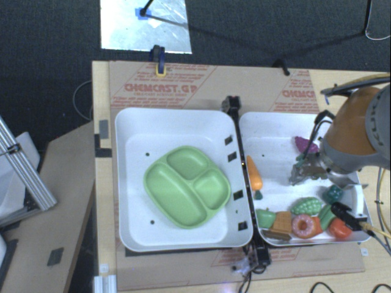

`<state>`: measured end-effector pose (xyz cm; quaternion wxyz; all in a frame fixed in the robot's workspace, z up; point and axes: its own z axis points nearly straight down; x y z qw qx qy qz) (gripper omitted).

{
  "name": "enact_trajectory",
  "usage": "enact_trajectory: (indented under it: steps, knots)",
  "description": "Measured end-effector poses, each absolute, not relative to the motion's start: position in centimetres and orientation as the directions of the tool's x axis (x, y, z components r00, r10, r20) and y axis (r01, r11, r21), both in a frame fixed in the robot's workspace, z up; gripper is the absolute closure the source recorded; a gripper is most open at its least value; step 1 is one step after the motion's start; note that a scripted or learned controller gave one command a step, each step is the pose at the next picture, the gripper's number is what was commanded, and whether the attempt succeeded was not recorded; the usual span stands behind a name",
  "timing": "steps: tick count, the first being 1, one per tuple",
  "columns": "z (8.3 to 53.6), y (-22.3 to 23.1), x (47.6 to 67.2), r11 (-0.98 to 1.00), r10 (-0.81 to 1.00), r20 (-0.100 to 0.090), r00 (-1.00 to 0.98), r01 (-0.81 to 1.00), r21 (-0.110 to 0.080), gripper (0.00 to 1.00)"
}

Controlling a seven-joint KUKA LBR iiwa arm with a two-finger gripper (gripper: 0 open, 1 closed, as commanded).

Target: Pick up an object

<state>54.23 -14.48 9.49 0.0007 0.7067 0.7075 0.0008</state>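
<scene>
In the camera view, the gripper [300,174] hovered in the right bin [269,133], just above the toy-food pile [299,220] along the bin's near wall. Its jaw state could not be told. The toys looked light, rigid and slick; the carrot [253,174], lying alone, probably suits gripping across its middle.

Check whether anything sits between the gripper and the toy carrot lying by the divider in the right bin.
Nothing visible does. The gripper hangs over the middle of the right bin, and the carrot lies to its left against the divider, with bare white floor between them. The other toys are bunched along the bin's near edge, off that path.
</scene>
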Motion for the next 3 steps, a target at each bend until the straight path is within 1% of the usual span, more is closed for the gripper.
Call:
enact_trajectory:
  steps: [3]
  knots:
    - [22.7,-13.6,54.9,0.006,1.0,-0.001,-0.006,1.0,0.005,1.0]
